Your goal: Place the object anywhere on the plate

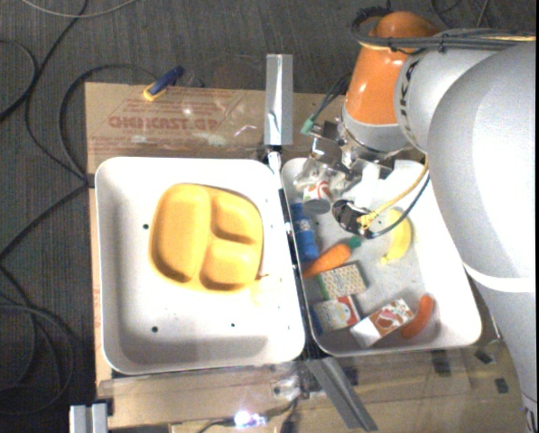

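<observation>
We see the grey arm [486, 152] entering from the right, its large pale housing covering the right side of the view and its orange band [377, 84] sitting above the wrist. Beneath both bins lies a flat cardboard sheet [161, 124] with red printing that is partly legible; we can make out letters resembling "CHICKAST" but cannot confirm the full word. A blue and yellow item [163, 81] lies at the sheet's upper left edge. The left bin [125, 314] holds the yellow plate [208, 235], a compartmented tray with one large section on the left and two smaller sections on the right; it rests near the bin's centre, towards the upper half. The right bin [459, 323] contains the loose objects. The gripper [332, 174] hangs over the upper left part of this bin, above a small red and white packet [316, 188]; we cannot tell how the fingers stand or whether they hold anything. Below it lie a blue bottle [302, 228] along the bin's left wall, a carrot [329, 257], a yellow banana [398, 242], a patterned box [343, 280], two red and white cartons [337, 312] [391, 318] whose print is too small to read, and a red-orange sausage-shaped item [420, 317].
</observation>
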`<action>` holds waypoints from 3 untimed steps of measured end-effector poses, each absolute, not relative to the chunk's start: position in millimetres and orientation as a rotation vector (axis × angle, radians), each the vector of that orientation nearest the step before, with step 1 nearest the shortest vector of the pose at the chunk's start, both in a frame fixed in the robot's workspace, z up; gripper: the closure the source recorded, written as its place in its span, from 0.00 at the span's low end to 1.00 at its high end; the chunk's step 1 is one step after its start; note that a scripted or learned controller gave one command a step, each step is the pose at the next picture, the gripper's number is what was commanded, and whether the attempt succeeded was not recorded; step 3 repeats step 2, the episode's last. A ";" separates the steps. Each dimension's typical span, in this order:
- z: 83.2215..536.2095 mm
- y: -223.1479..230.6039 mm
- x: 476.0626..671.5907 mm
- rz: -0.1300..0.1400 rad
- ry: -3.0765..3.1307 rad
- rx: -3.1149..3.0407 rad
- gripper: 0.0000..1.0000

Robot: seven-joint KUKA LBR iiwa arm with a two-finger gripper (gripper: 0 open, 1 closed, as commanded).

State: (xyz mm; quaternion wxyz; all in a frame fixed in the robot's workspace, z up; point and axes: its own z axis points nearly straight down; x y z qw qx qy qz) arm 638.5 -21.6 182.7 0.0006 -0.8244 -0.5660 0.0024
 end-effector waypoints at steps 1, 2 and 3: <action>182.2 68.2 612.2 0.008 -1.814 -2.562 1.00; 182.1 68.1 612.1 0.008 -1.813 -2.562 0.00; 182.1 68.1 612.1 0.008 -1.813 -2.562 0.00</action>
